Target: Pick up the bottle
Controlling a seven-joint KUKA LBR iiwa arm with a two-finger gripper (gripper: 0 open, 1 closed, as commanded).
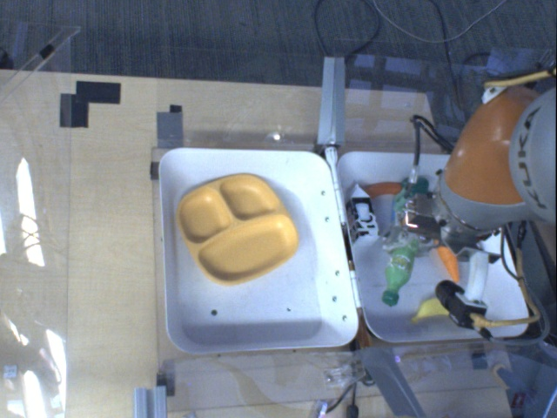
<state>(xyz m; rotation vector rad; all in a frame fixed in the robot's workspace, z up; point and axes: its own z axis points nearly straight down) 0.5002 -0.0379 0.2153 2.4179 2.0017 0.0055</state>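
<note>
A clear green bottle (399, 270) lies in the right bin (374, 320), its dark green cap (390, 299) pointing toward the front edge. My gripper (416, 223) hangs over the bottle's far end, at or just above it. The wrist and the arm's orange band (487, 155) come in from the right and cover the bin's right side. I cannot see whether the bottle is between the fingers.
Beside the bottle in the right bin are a black and white pack (361, 218), an orange object (381, 190), a small orange piece (446, 264) and a yellow piece (428, 310). The left bin (261, 320) holds a yellow divided plate (237, 226).
</note>
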